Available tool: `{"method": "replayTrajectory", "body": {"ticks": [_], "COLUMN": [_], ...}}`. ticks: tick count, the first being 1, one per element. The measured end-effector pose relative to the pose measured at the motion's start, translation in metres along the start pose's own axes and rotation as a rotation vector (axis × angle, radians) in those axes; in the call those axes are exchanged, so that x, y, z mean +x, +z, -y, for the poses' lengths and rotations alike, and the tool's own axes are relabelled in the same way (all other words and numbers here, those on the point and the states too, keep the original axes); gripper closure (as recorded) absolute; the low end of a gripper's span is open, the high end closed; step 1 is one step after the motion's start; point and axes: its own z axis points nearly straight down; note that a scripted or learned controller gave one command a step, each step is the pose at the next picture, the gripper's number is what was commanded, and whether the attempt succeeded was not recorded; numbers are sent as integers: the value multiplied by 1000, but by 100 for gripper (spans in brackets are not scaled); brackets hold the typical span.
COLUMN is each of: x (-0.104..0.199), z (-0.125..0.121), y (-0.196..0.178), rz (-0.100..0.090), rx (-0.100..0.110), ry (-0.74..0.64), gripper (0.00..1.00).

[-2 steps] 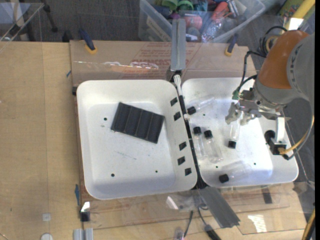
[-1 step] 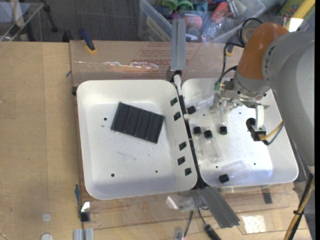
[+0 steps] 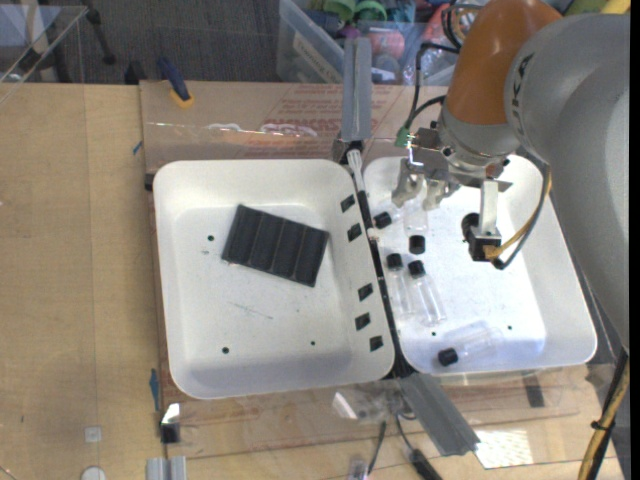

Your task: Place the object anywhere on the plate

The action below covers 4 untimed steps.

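Observation:
A dark grey ribbed plate (image 3: 275,244) lies flat in the left bin (image 3: 190,353), toward its back. Several clear plastic vials with black caps lie in the right bin (image 3: 560,328): caps (image 3: 416,242) cluster near the divider, one clear body (image 3: 424,298) sits below them, and another vial (image 3: 470,345) lies near the front. My gripper (image 3: 418,190) hangs over the back left corner of the right bin, just above the cluster of caps. Its fingers (image 3: 405,183) stand apart, open, and I see nothing held between them.
A grey divider bar with black clips (image 3: 362,290) runs between the two bins. A yellow-and-black cable fitting (image 3: 483,240) hangs off the wrist over the right bin. A clear tub of coloured toys (image 3: 400,8) stands behind the bench.

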Motion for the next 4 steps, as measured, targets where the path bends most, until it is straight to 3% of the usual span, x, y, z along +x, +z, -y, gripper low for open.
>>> {"method": "replayTrajectory", "body": {"ticks": [1,2,3,4], "x": [10,-9,-5,-6], "z": [-16,-20,-19,-19], "y": [1,1,-19,1], "rz": [1,2,0,2], "rx": [-2,-1,-2,5], "ry": [-66,-31,115,134], "gripper": [100,100,100,100]}}
